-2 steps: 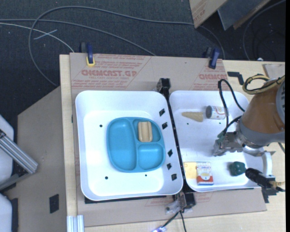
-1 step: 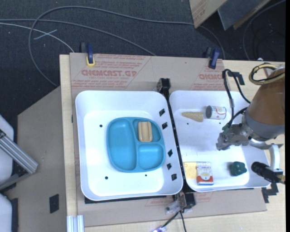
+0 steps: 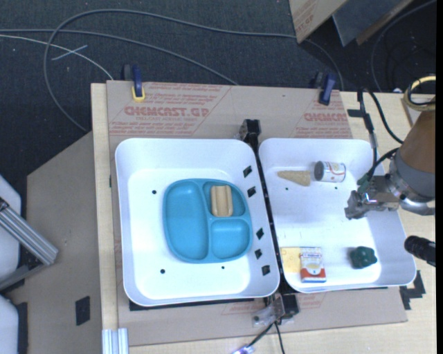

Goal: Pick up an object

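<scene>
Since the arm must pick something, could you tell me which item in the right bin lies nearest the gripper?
The small can lying on its side at the bin's far end looks nearest the gripper. The green lump and the box lie further off.

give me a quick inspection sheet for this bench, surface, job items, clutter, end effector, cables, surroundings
surface: brown board bearing left bin and right bin, side by side
job's things: blue divided tray in the left bin, tan block in its upper right compartment; small can on its side, tan wedge, boxed item and dark green lump in the right bin
clutter: nothing seen
end effector: end effector over the right bin's right side, nothing seen held
cables: loose wires on the floor, black cable by the arm
surroundings: dark carpet, cardboard box at top
</scene>
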You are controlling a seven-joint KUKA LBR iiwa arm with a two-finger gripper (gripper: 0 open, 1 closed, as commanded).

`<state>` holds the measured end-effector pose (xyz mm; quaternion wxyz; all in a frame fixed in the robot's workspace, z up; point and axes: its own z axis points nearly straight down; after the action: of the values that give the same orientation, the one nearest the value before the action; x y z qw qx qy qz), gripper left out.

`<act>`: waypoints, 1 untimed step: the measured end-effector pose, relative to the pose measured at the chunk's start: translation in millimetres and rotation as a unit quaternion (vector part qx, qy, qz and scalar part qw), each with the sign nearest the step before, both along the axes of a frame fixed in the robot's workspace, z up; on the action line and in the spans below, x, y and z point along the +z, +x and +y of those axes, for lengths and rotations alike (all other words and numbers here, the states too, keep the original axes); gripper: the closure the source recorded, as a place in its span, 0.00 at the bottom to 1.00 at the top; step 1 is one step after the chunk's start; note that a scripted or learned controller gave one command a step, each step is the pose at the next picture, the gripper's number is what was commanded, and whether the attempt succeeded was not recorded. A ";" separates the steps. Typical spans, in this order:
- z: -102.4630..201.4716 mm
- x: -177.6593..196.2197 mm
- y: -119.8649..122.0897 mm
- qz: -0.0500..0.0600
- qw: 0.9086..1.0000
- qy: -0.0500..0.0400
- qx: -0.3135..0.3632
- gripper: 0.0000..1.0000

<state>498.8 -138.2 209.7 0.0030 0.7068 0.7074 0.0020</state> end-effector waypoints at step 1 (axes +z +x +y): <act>9.4 50.0 4.3 0.000 1.000 0.000 0.001 1.00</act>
<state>503.1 -128.7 259.8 0.0027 0.7062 0.7080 0.0020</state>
